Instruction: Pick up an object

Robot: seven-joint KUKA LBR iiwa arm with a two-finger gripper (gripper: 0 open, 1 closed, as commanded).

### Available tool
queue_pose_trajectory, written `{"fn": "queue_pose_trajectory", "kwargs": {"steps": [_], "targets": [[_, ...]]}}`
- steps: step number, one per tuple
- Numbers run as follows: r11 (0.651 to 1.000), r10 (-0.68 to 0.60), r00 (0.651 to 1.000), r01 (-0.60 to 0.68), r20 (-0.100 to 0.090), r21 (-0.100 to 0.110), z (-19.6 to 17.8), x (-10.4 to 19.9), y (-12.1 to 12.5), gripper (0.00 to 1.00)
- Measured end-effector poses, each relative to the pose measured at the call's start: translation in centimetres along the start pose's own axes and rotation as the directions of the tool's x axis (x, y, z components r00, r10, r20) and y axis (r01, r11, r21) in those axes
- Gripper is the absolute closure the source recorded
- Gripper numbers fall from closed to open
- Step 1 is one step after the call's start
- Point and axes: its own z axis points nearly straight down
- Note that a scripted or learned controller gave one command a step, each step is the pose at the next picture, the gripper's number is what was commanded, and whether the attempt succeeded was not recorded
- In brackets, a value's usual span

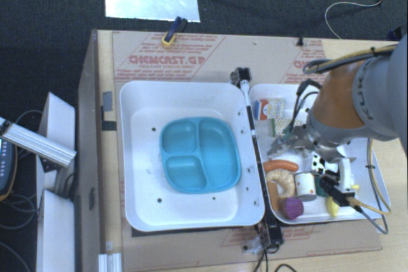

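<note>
My gripper (284, 142) hangs low over the middle of the right bin (290, 91), on the grey wrist below the orange band. It sits just above an orange sausage (280, 166) and just below a small white carton (269, 109) with blue and red print. Nothing shows between it and these things that I can make out. In front of the sausage lie a tan ring-shaped bun (279, 183), a small white cup (305, 185) and a purple ball-like fruit (292, 207). The arm hides the right part of this bin.
The left bin (143, 137) holds a blue divided plate (199, 155). A thin bar (250, 113) runs along the seam between the bins. A yellow-tipped tool (172, 32) lies on the bench behind them. A small yellow piece (332, 205) lies at the right bin's front.
</note>
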Motion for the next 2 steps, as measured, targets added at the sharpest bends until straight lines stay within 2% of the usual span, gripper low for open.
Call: {"fn": "queue_pose_trajectory", "kwargs": {"steps": [1,2], "targets": [[1.000,0.001,1.000,-0.001,0.000,-0.001,0.0,-0.2,-3.0,0.00],[1.000,0.002,1.000,-0.002,0.002,-0.002,-0.8,-4.6,-0.6,0.00]]}}
